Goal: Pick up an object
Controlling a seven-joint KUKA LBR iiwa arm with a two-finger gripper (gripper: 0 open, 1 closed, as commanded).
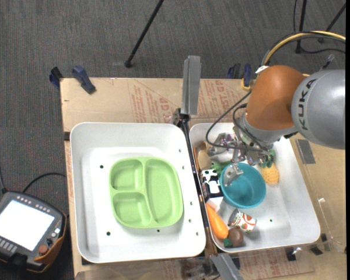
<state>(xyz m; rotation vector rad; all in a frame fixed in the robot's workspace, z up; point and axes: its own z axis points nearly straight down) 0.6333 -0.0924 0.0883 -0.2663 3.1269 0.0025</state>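
Observation:
My gripper (pixel 235 167) hangs low over the right bin (pixel 300 212), under the orange wrist band. Its tip is at the far-left rim of a teal bowl (pixel 245 188) that sits upright in the middle of the bin. Around the bowl lie a black-and-white block (pixel 210 182) to the left, an orange carrot (pixel 217 221) at the front left, a yellow knobbly toy (pixel 272 174) to the right, a white-and-orange piece (pixel 245 220) and a brown piece (pixel 236 237) at the front. The arm hides the objects at the back of the bin.
The left bin (pixel 87 156) holds a green divided plate (pixel 146 192). A grey upright post (pixel 191 89) stands behind the seam between the bins. A tablet (pixel 20 225) lies on the floor at the lower left.

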